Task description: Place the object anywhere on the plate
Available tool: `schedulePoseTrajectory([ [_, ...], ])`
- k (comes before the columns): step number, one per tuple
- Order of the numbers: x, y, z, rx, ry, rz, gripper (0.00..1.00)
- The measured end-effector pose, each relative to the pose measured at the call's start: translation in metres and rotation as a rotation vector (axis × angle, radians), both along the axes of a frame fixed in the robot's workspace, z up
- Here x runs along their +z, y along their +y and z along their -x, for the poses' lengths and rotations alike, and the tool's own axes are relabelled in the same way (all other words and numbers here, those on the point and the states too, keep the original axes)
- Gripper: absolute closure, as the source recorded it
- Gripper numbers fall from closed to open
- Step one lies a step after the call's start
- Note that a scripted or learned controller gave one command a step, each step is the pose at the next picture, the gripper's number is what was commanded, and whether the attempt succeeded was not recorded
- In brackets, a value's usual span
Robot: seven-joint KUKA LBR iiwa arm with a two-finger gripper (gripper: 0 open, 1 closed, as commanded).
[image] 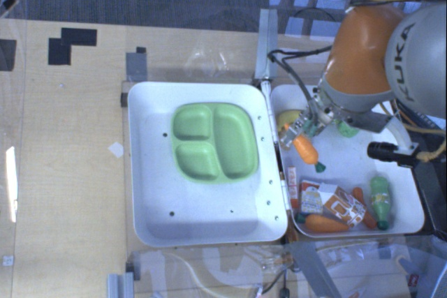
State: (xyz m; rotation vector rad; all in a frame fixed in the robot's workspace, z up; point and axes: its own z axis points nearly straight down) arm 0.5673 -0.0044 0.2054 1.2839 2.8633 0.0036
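The toy carrot (pixel 305 150) sits right of center in the frame, tilted with its green top pointing lower right, clamped between the fingers of the pincer (pixel 302 130) — lifted over the left part of the right bin (pixel 405 216). Below it lie a second carrot (pixel 325 223), small cartons (pixel 311 197) and a green bottle (pixel 379 200). The green plate (pixel 213 142) — three compartments — rests in the left bin (pixel 150 171) on the tabletop (pixel 63 171).

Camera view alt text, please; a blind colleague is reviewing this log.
A grey and orange robot arm's pincer holds a small orange toy carrot just above the right white bin, which also contains more toy food. The left white bin holds a green three-compartment plastic plate.
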Motion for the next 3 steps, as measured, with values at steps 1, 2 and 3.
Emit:
schedulePoseTrajectory([
  [1,0.023,0.076,-0.060,-0.057,0.003,0.000,1.00],
  [2,0.023,0.076,-0.060,-0.057,0.001,0.000,0.00],
  [3,0.072,0.082,-0.094,-0.055,-0.002,0.000,0.00],
])
